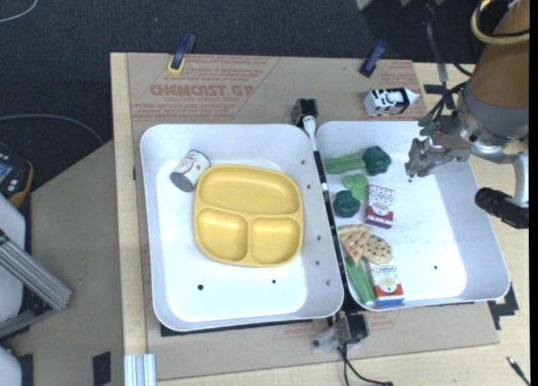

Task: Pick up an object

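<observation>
My gripper (423, 160) hangs over the upper right part of the right bin (454, 233), at the end of the grey and orange arm coming in from the right. Nothing shows between its fingers. To its left lie a dark green broccoli piece (376, 158) and a light green vegetable (343, 163). Further down the bin's left side are another green piece (346, 203), a small red and white carton (380, 205), a waffle-like cracker (366, 247) and a green stick with a small orange and white box (386, 282).
The left bin (168, 275) holds a yellow divided plate (248, 213) and a small tipped can (188, 171) at its upper left. A black and white toy (390, 100) sits on the board behind the right bin. Blue clamps hold the board's far edge.
</observation>
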`<state>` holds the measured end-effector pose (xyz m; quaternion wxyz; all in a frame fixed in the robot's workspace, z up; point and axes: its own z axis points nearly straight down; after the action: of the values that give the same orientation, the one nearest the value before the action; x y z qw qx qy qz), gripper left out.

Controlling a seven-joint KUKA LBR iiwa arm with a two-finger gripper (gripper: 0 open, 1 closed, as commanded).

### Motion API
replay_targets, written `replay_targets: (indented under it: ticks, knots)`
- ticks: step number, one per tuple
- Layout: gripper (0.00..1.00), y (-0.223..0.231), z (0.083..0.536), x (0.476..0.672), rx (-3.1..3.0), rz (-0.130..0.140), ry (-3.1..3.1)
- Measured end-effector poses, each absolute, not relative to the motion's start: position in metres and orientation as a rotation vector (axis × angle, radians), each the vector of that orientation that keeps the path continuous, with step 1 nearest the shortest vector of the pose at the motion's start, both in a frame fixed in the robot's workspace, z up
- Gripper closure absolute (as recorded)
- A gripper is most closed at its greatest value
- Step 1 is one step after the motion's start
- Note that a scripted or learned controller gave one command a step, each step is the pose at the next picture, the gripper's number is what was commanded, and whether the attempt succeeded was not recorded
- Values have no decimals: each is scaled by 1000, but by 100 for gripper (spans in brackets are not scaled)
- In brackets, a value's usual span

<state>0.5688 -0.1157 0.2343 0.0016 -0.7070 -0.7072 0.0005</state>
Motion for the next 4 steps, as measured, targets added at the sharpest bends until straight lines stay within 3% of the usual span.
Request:
replay_targets:
  ticks: [1,3,4]
  knots:
    - [100,-92,234,514,-2219,3,-2217]
    - [100,-92,220,496,-2222,1,-2219]
    - [100,-74,224,505,-2219,-2,-2226]
